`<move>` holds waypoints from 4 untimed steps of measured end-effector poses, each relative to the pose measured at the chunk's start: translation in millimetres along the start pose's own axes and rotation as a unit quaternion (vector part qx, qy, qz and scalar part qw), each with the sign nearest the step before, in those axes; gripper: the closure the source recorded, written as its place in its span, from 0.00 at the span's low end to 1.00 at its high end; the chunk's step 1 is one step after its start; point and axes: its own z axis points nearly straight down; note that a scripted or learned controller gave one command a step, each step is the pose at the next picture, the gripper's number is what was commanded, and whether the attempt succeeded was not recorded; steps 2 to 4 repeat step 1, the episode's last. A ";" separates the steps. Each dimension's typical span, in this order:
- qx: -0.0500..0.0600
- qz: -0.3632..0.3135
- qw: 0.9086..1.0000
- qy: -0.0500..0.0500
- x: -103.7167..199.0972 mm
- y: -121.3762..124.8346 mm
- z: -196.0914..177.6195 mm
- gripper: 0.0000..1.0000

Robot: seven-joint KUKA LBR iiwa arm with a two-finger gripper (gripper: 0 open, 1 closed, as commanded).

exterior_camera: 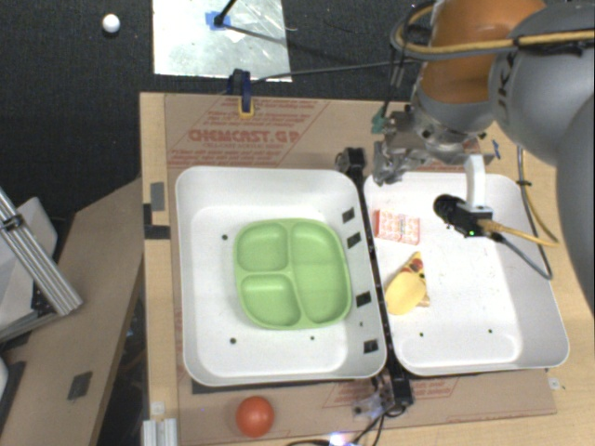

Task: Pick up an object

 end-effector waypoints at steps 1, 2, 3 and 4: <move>0.001 0.000 1.000 0.000 51.8 -6.3 10.5 1.00; 0.001 0.000 1.000 0.000 51.8 -6.3 10.5 1.00; 0.001 0.000 1.000 0.000 51.8 -6.3 10.5 1.00; 0.001 0.000 1.000 0.000 51.8 -6.3 10.5 1.00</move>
